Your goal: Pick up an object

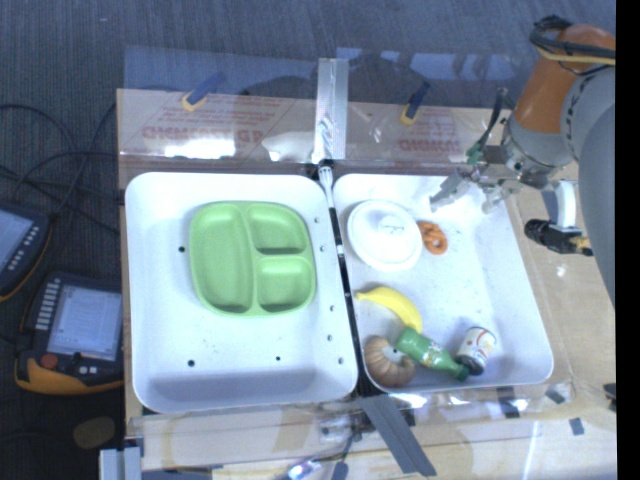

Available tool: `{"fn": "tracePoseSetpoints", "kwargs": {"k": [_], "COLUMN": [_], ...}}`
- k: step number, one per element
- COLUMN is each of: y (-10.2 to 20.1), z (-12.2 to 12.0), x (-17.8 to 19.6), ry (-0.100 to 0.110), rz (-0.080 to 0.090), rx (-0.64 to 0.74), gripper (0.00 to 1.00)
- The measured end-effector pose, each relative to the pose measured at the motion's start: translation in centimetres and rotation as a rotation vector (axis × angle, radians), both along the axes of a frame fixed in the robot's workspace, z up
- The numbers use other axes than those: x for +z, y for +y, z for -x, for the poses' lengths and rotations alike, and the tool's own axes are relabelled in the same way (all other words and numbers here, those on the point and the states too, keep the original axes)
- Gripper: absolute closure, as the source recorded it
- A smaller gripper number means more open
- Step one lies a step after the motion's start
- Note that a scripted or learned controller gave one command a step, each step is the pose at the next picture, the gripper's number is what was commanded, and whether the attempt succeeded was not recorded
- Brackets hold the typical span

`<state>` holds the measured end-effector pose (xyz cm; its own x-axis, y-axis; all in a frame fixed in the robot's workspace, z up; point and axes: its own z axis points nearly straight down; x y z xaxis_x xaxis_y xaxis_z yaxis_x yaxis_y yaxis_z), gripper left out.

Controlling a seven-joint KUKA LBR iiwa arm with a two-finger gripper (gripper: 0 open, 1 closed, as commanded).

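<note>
The bench (pixel 225 128) stands on dark grey carpet (pixel 200 13); a tablet (pixel 75 323) lies at 9 o'clock. The left bin (pixel 150 368) holds a green divided tray (pixel 252 257). The right bin (pixel 520 298) holds a white bowl (pixel 384 234), pretzel (pixel 434 238), banana (pixel 391 305), green bottle (pixel 430 354), small can (pixel 477 348) and brown round item (pixel 389 360). The tool (pixel 470 190) hovers at the bin's 1 o'clock corner, fingers spread, holding nothing.

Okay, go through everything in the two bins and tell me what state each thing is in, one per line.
Green divided plate: flat, upright, in the left bin.
White bowl: upright, right bin.
Pretzel: lying flat beside the bowl.
Banana: lying on its side.
Green bottle: lying down.
Small can: tipped over.
Brown round object: resting against the bin's near wall.
</note>
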<state>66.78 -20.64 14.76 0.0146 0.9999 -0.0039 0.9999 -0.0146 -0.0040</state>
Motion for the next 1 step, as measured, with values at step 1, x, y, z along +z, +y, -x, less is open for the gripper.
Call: {"fn": "tracePoseSetpoints", "kwargs": {"k": [1], "y": [3.14], "z": [3.08], "x": [-5.81], "ry": [-0.009], "rz": [0.002], "rx": [-0.040], "gripper": [0.00]}}
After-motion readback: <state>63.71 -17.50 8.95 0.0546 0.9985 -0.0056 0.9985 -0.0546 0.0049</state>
